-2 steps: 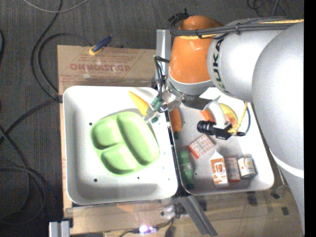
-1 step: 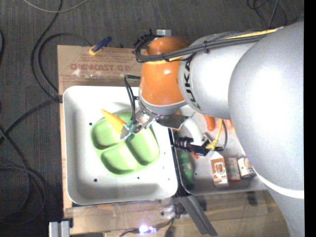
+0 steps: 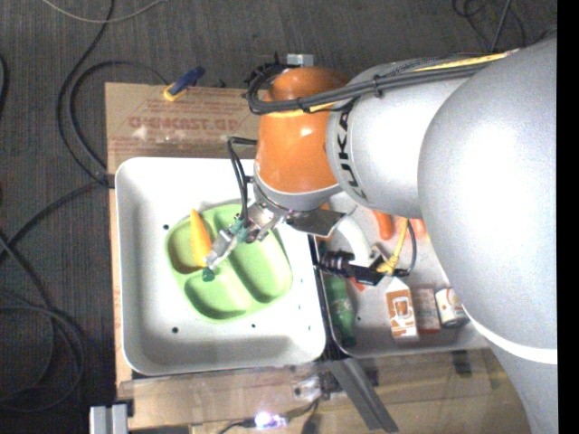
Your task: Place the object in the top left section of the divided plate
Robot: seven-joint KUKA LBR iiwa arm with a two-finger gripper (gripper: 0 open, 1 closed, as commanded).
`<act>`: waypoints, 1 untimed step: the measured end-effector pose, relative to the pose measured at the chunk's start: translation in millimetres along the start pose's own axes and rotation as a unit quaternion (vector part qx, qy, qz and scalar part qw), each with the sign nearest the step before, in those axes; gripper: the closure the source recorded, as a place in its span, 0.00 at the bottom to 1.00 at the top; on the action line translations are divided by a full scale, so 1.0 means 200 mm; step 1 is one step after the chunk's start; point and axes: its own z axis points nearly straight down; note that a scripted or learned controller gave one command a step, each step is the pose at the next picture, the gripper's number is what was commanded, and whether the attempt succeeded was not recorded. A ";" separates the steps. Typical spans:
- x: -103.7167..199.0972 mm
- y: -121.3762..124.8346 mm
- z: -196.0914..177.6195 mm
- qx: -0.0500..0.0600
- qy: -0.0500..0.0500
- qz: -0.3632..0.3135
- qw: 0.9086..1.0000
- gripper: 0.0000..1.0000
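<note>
the green divided plate [image 3: 237, 277] lies in the left white bin [image 3: 145, 269]. an orange object [image 3: 195, 239] rests in the plate's upper left section, at its left edge. the gripper [image 3: 217, 262] hangs over the plate's middle, just to the right of the orange object and a little below it. whether it touches the object, and whether it is apart or together, cannot be told. small cartons [image 3: 418, 312] and a dark bottle [image 3: 340, 307] lie in the right bin [image 3: 362, 346].

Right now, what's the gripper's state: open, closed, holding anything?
Gripper: over the green divided plate in the left bin, beside the orange object; open or closed cannot be told, and nothing is seen held.
</note>
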 end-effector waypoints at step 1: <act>0.05 -0.30 0.13 0.000 0.000 -0.071 0.997 0.00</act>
